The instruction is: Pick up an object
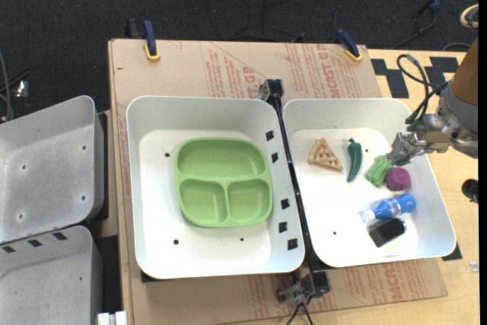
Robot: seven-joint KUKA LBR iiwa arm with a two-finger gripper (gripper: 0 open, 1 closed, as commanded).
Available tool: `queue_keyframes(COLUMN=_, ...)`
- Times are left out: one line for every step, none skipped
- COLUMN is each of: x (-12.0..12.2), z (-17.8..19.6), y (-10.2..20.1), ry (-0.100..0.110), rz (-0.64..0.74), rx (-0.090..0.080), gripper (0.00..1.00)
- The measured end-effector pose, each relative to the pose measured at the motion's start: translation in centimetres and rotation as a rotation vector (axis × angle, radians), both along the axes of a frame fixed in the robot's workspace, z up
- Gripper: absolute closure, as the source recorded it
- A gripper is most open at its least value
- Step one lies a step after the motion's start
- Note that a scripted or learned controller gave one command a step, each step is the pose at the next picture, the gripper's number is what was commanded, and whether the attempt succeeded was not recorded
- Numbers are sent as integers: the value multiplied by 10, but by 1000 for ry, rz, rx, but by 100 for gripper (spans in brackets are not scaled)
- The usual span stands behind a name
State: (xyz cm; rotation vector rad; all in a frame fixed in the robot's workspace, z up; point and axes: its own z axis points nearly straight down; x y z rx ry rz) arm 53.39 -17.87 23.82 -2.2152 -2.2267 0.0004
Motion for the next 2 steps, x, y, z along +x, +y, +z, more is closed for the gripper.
queue_keyframes(x=18, z=-1, y=50, ry=-2, rz=2, rx=0, gripper=100)
queue_keyframes(x=31, z=-8, y=97, ry=-1, rz=1, rx=0, gripper=100)
